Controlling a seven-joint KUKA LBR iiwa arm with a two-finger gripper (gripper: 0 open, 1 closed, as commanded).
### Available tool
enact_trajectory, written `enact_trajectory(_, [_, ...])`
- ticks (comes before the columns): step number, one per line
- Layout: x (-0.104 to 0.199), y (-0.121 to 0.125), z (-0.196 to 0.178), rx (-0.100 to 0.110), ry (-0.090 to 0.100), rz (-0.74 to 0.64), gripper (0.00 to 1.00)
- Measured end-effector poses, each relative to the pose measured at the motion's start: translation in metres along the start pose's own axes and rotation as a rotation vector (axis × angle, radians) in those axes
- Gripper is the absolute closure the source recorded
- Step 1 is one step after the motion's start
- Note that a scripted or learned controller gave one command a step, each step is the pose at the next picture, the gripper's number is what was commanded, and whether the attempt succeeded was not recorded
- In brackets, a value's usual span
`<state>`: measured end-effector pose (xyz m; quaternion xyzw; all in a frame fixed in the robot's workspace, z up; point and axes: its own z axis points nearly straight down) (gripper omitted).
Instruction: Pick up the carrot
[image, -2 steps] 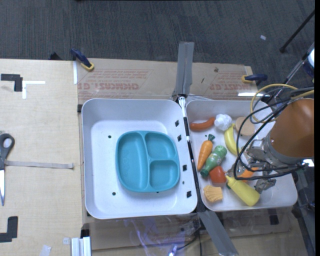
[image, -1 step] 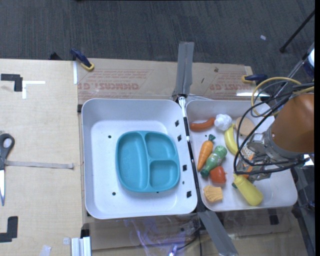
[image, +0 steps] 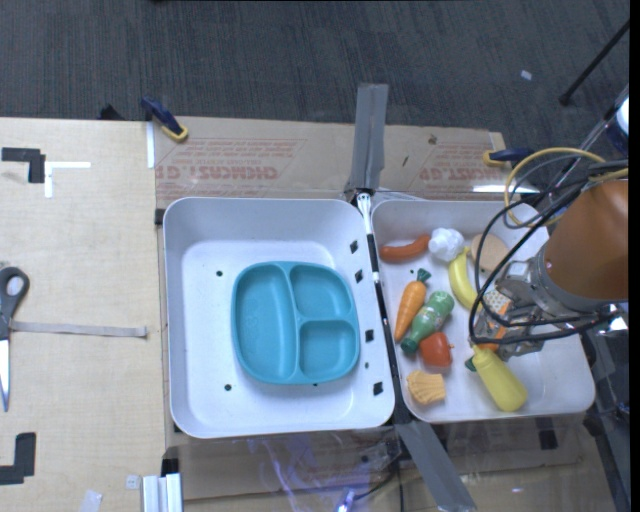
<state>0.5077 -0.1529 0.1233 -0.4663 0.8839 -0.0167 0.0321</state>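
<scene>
The carrot (image: 409, 308), orange with a small green top, lies lengthwise near the left wall of the right bin (image: 560, 395), its green end pointing away from me. Beside it on the right lies a green vegetable (image: 428, 316). My gripper (image: 500, 333) hangs over the right half of that bin, well to the right of the carrot, just above a yellow squash-like piece (image: 499, 379). Black cables and the wrist body cover much of the gripper. Nothing of the carrot is near it.
Around the carrot are a red sausage (image: 404, 250), a white garlic bulb (image: 445, 242), a banana (image: 460, 282), a red piece (image: 436, 349) and an orange-yellow piece (image: 427, 388). The left bin (image: 190, 300) holds a teal divided plate (image: 297, 322). Scissors (image: 8, 320) lie far left.
</scene>
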Motion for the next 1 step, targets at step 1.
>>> enact_trajectory(1, [-0.0029, -0.0025, -0.0096, 0.005, -0.004, 0.0, 1.0])
